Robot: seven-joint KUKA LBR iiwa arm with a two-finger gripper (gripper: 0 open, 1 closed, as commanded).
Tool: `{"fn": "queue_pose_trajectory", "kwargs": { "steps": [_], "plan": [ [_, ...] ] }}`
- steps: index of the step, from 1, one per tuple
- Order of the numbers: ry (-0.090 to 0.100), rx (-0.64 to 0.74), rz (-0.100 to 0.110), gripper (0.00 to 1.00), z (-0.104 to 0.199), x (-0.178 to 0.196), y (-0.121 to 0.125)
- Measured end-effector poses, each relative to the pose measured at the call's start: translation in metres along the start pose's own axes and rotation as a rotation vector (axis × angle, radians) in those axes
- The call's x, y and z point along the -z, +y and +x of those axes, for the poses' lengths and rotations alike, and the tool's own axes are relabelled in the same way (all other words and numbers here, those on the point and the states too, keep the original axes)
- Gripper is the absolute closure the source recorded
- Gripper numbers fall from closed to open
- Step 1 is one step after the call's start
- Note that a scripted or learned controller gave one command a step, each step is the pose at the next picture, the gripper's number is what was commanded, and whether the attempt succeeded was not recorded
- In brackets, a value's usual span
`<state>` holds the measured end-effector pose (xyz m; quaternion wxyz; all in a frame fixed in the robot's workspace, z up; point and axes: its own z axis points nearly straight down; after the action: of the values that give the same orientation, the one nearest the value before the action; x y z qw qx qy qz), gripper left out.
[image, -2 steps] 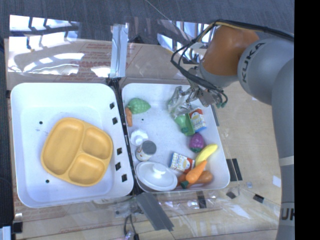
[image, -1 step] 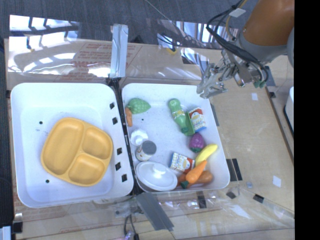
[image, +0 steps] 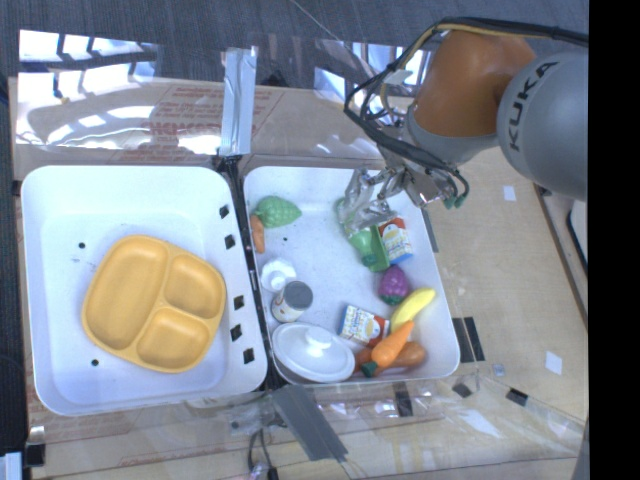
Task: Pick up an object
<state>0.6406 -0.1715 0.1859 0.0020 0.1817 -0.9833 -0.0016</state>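
Note:
My gripper hangs over the upper middle of the right bin, under the arm's orange band. Directly below it lies a green toy item, touching a small orange-and-white carton. The gripper's metal tip is at or just above the green item's upper end; whether it touches is unclear. Further down the right side of the bin lie a purple toy fruit, a yellow banana and an orange carrot.
Also in the right bin are a green leafy toy, a small orange piece, a white cup, a tin, a white bowl and a small carton. The left bin holds a yellow divided plate.

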Motion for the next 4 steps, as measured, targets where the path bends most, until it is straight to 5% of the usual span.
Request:
{"fn": "queue_pose_trajectory", "kwargs": {
  "steps": [1, 2, 3, 4],
  "plan": [
    [-0.008, -0.002, 0.009, 1.0, -0.003, 0.043, -0.042],
    [-0.007, -0.002, 0.006, 0.0, -0.002, 0.042, -0.042],
    [-0.008, 0.211, 0.008, 0.0, -0.029, -0.091, 0.024],
    [-0.004, 0.06, 0.005, 0.0, 0.039, -0.093, -0.028]
  ]
}}
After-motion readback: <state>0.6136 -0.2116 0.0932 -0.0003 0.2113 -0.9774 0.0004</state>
